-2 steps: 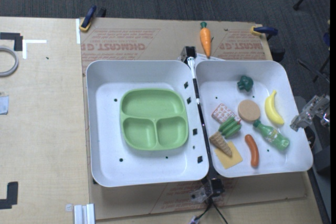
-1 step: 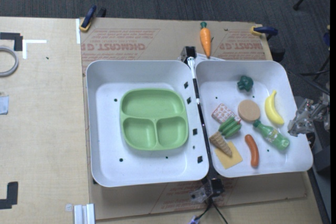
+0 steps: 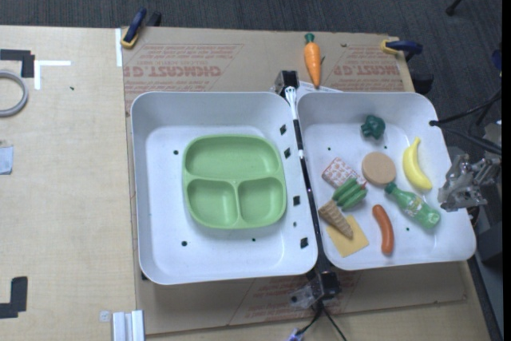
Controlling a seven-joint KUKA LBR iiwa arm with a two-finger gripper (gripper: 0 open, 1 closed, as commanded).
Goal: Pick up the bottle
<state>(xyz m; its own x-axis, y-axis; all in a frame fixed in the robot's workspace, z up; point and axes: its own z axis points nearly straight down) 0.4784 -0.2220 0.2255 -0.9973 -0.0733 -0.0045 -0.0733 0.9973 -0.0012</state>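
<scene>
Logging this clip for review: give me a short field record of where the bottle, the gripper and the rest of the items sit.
target: green bottle, lying on its side in the right bin
gripper: gripper at the right bin's right edge, beside the bottle, nothing seen held
neighbours: banana, round cookie, sausage
left bin: left bin holds a green divided plate
outside bins: carrot on the cardboard
status: bottle not yet picked

1. The bottle [image 3: 413, 206] looks like glossy green plastic.
2. Both bins [image 3: 152, 172] are smooth white plastic with a slight sheen.
3. The divided tray [image 3: 234, 180] is matt green plastic.
4. The sheet under the bins [image 3: 184, 64] is rough brown cardboard.
5. The gripper [image 3: 461, 186] looks like bare grey metal.
</scene>
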